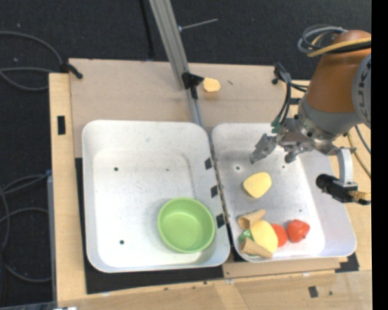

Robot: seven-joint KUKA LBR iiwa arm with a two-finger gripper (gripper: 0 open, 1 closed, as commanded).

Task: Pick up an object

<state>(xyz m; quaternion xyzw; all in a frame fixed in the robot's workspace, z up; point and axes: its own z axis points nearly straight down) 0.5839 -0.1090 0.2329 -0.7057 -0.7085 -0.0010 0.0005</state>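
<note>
yellow fruit (265, 236) lies low in the right bin (330, 237); tool (276, 148) hovers above, fingers apart, holding nothing.

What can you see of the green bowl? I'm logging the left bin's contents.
The green bowl is round, light green and looks like smooth plastic. It stands upright, open side up, with nothing visible inside. It sits on the floor of the left bin, near that bin's front right corner, close to the wall shared with the right bin. Nothing else touches it.
</note>
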